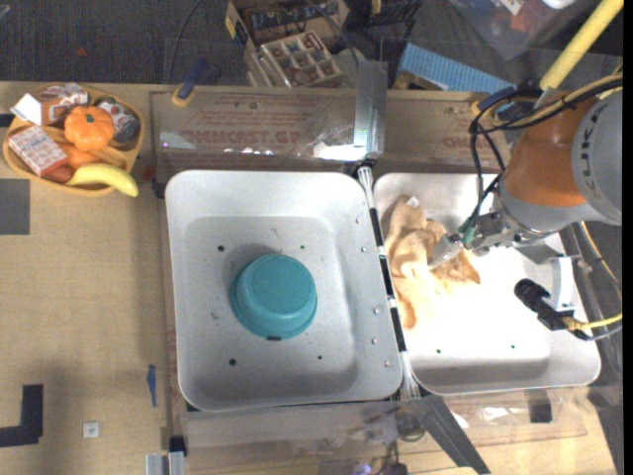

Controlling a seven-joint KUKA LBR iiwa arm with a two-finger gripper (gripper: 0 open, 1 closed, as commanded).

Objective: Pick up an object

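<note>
Camera view, looking down on the bench [79,305].

- Two white bins side by side. Left bin [183,265]: one teal bowl [275,295], upside down, roughly at the middle of the floor and clear of all walls.
- Right bin [495,359]: a crumpled tan-orange cloth [407,265] lies along the bin's left side, close against the wall shared with the left bin. It runs from near the bin's far edge down to about mid-floor.
- Arm [554,166] reaches in from the right, with the orange band above the right bin's far right corner. It angles down and leftward.
- Gripper [451,249] sits low at the cloth's right edge, touching or just over the folds. Tip partly blends with the fabric; cannot tell how far open it is, nor whether it has any cloth in its grasp.
- Cloth looks to be resting on the bin floor, not lifted.
- Far left of the bench: a basket [14,151] with a small orange pumpkin [89,127], a banana [104,176] at its near rim, and a few small boxes.
- A cardboard strip [257,122] runs behind both bins.
</note>
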